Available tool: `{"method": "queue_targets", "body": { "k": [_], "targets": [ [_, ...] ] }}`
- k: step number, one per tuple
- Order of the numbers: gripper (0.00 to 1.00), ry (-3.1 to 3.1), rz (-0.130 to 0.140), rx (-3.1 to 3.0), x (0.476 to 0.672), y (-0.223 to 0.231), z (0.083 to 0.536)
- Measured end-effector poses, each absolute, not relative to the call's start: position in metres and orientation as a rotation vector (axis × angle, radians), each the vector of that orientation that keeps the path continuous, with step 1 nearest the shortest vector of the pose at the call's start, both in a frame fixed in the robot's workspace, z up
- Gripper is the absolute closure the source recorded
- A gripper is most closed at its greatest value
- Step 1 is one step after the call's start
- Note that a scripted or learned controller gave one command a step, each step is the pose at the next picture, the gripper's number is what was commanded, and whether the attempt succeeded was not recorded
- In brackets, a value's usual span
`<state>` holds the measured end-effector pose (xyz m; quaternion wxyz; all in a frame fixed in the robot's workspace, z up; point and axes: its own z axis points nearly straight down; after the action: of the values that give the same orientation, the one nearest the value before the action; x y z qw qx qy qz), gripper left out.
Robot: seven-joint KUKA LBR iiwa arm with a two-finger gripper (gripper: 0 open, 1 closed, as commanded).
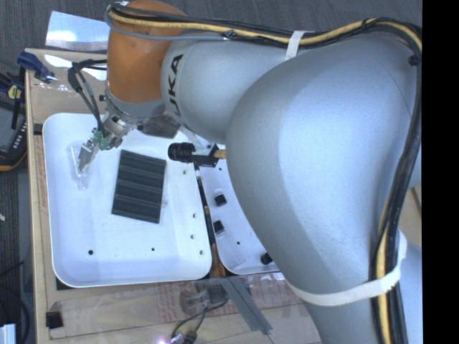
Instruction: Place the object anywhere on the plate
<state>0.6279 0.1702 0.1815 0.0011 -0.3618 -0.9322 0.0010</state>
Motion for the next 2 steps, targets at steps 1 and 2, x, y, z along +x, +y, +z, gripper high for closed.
{"method": "queue_targets", "body": {
  "k": [1,2],
  "targets": [
    [0.00,-2.783,0.017,-1.456,0.591,0.210,0.120],
    [0.00,-2.907,0.004,-1.184,0.551,0.161,0.189]
  ]
}}
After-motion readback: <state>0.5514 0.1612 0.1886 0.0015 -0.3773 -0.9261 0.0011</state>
